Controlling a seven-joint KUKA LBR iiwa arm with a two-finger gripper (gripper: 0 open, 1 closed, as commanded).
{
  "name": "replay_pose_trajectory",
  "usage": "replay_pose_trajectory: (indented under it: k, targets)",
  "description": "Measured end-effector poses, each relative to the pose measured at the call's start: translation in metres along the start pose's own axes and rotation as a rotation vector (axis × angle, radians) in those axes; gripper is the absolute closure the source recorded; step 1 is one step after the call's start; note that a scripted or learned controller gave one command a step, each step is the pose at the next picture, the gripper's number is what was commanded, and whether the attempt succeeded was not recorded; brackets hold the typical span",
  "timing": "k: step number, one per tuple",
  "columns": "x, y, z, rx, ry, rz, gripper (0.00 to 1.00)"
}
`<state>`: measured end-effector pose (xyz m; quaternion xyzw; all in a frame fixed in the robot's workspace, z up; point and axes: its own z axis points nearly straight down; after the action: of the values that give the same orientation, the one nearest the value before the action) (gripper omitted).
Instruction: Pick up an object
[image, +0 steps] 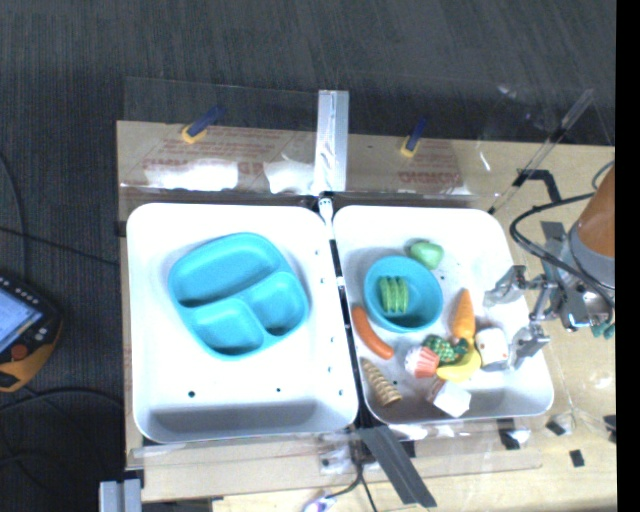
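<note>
Pincer (517, 312) spread open at right bin's (345, 300) edge, white cube (491, 347) and carrot (462, 313) beside

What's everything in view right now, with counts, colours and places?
Bins: 2, white, side by side on the bench
Divided tray: 1, blue, left bin
Bowl: 1, blue, right bin, holding a green ridged item
Green item: 1, right bin, above the bowl
Carrots: 2, orange, either side of the bowl
Small toy foods: mixed cluster, right bin's front, count unclear
Clips: 2, yellow and blue, behind the bins
Gripper: 1, grey, open over the right bin's right edge
</note>
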<state>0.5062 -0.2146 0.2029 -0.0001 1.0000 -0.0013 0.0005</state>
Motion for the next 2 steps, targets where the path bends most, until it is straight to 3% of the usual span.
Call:
replay_pose_trajectory:
  k: [1,2]
  targets:
    - [-0.031,0.033,0.112,0.004,-0.015,-0.002,0.0]
    - [-0.039,0.043,0.113,0.003,-0.01,0.119,0.0]
